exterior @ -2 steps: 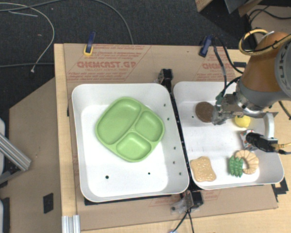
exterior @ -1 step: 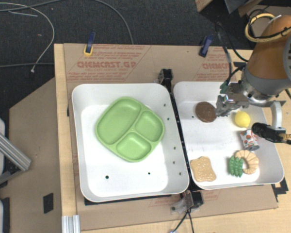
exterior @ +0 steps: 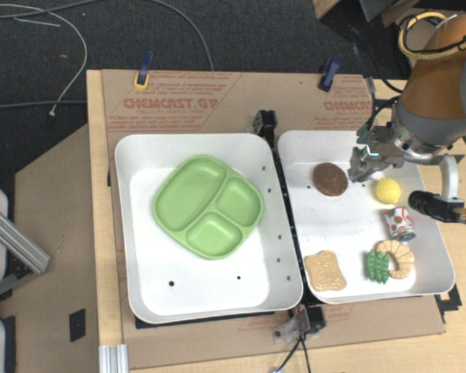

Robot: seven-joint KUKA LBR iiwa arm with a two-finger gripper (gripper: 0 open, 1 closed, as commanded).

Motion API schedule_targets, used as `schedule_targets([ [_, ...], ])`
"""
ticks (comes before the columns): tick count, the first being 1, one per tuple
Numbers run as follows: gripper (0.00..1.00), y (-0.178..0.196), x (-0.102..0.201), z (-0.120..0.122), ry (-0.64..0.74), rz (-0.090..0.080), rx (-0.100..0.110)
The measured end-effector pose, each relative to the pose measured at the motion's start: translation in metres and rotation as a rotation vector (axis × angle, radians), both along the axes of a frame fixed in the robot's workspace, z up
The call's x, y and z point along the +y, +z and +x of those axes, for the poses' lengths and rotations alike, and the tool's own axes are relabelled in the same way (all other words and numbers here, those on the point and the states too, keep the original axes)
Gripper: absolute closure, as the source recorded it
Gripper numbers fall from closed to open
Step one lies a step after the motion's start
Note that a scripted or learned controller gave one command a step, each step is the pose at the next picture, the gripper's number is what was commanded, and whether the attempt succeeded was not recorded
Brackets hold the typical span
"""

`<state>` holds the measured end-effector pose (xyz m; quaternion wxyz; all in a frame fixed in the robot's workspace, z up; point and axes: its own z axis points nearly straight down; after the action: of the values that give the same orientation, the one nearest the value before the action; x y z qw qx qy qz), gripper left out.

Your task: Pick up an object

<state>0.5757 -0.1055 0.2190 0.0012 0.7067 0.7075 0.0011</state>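
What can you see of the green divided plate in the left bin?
The green plate is pale green, plastic-looking, a rounded square with three compartments: one large, two smaller. It lies flat, right side up, turned diagonally, slightly above the middle of the left bin. Its compartments hold nothing. It touches just the bin floor, well away from the gripper.

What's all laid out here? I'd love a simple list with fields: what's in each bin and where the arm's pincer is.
left bin: green divided plate, lying flat near the middle
right bin: brown round cookie, yellow ball, small red-and-white can, slice of toast, shrimp with green leaves
pincer: above the right bin's far side, just right of the cookie
pincer holding: nothing visible between its fingers
bench: cardboard sheet under both bins
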Motion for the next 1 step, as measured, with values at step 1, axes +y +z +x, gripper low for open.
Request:
schedule_targets([
  [1,1.0,0.0071,0.0526,0.0052,0.004,0.001,0.0],
])
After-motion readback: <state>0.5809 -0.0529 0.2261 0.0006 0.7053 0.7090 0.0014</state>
